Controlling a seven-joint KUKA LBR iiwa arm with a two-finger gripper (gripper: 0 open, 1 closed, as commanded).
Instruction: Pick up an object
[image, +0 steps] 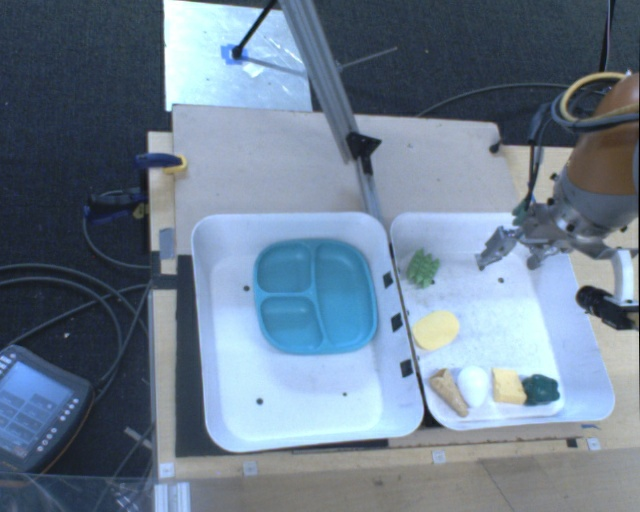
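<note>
The right bin holds several small items. A green leafy piece lies near its upper left corner and a flat yellow round piece sits at its left side. Along the front edge lie a tan cone, a white egg, a yellow block and a dark green piece. My gripper hangs over the upper part of this bin, to the right of the green leafy piece. Its fingers are spread open with nothing between them.
The left bin carries a teal divided plate. A slanted metal pole crosses the board behind the bins. Cables and a handheld controller lie on the floor at the left.
</note>
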